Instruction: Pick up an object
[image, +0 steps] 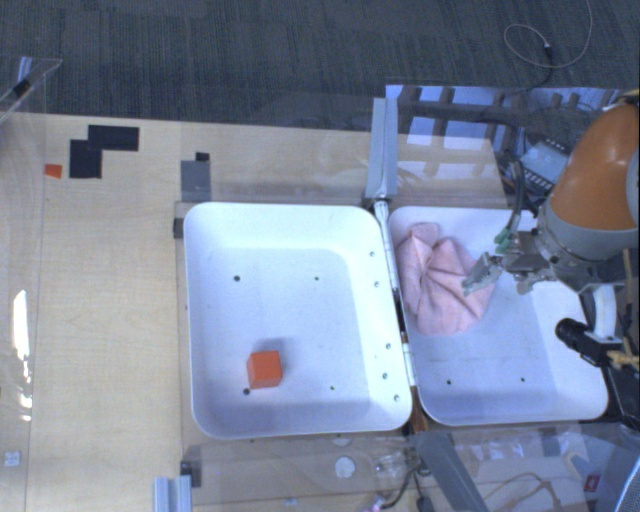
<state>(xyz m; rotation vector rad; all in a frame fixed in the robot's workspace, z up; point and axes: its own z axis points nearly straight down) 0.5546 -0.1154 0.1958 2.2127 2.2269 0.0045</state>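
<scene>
Pincer: the pincer (492, 268) sits over the right bin at the right-hand edge of the pink cloth; one thin finger reaches left toward the cloth's edge and another part points down and right, so the fingers look spread apart, with nothing clamped between them that I can make out.
Desk: the desk (100, 330) is pale wood and carries both bins side by side, with a few black blocks (97, 148) and a small orange tag (53, 171) well away at its far left corner.
Arm: the arm (600, 190), grey with its orange band, reaches in from the right and hangs over the right bin's far right part.
Left bin: the left bin (290, 250) holds a single orange cube near its front left part.
Right bin: the right bin (520, 390) holds the pink cloth in its left half, against the wall shared with the left bin.
Pink cloth: the pink cloth (435, 280) lies crumpled and heaped, its right edge just beside or touching the pincer's nearer finger; I cannot tell which.
Orange cube: the orange cube (265, 369) rests flat, well apart from the pincer.
Step in hand: judged from this, the approach to the cloth, with no grasp made yet.
Next move: likely calls for settling a fold of cloth between the fingers, closing, then lifting; soft fabric may slip out if only a thin edge is caught.
</scene>
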